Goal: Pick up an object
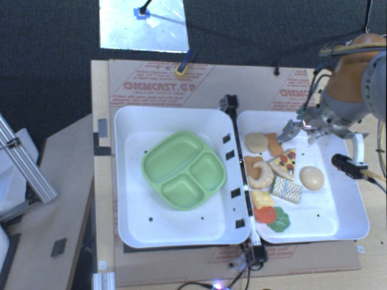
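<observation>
Two shallow white bins sit side by side on the bench (151, 77). One green three-compartment plastic plate (183, 170) lies in the left bin (130, 222), tilted against the bin walls. Seven toy food items lie in the right bin (347, 222), all of them right of the plate: one round beige bun (256, 142) at the far end, one small orange piece (275, 145) touching the bun, one pizza slice (284, 161), one curled tan pretzel-like piece (260, 171), one pale egg-shaped item (312, 178), one patterned square packet (286, 190), and one yellow, red and green cluster (270, 212) at the near end. The items in the cluster cannot be counted separately.

One grey arm with an orange band (357, 71) reaches in from the right of the plate. Its gripper (302, 130) hangs over the far part of the right bin, near the orange piece and the pizza slice. The gripper jaws stand spread apart, with nothing between them.
</observation>
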Controlling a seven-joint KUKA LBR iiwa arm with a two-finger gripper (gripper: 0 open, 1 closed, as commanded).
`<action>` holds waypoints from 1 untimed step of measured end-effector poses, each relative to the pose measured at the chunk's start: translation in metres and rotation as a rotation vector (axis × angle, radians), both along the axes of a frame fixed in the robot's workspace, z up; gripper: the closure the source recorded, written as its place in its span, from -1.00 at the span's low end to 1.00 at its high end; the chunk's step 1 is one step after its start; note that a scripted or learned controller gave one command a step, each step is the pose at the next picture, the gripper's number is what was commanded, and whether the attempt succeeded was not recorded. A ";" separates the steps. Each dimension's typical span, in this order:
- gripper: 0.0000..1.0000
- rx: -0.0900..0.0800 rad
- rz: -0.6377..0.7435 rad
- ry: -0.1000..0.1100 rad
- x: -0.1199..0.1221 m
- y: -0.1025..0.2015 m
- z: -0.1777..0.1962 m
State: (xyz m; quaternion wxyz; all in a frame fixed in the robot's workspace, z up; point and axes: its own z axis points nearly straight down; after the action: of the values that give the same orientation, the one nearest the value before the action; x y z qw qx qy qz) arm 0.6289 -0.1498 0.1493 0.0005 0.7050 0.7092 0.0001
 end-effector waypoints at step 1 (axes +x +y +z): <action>-1.00 0.000 0.000 0.000 0.004 0.000 -0.041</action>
State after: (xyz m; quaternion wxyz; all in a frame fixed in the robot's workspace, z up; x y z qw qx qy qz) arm 0.6328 -0.1496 0.1083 0.0003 0.7048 0.7094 0.0000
